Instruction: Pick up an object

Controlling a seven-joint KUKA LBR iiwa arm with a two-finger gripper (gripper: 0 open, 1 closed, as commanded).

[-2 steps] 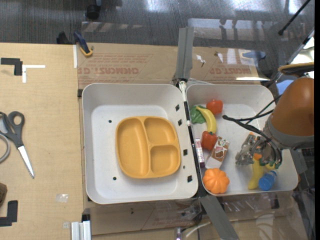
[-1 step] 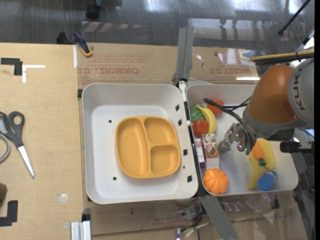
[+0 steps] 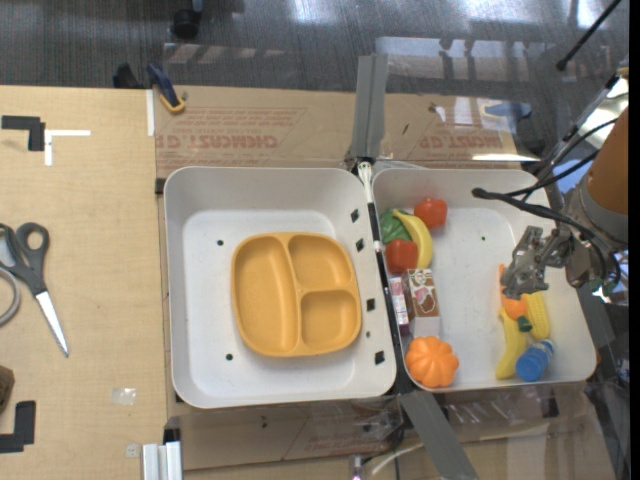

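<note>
My gripper (image 3: 523, 275) hangs over the right side of the right bin (image 3: 470, 268), fingers pointing down, just above a yellow corn cob (image 3: 537, 314) and an orange piece (image 3: 513, 306). Below those lie a yellow banana (image 3: 510, 351) and a blue bottle (image 3: 532, 362). Along the bin's left side sit a red tomato (image 3: 431, 212), a second banana (image 3: 417, 236), a green leafy item (image 3: 393, 226), a red pepper (image 3: 401, 256), a small carton (image 3: 423, 293) and an orange pumpkin (image 3: 432, 362). Nothing shows between the fingers.
The left bin (image 3: 200, 268) holds a yellow divided plate (image 3: 296, 293). Scissors (image 3: 35, 278) lie on the wooden bench at the far left. A grey divider bar (image 3: 369, 108) rises between the bins at the back. Cables run near the arm at the right.
</note>
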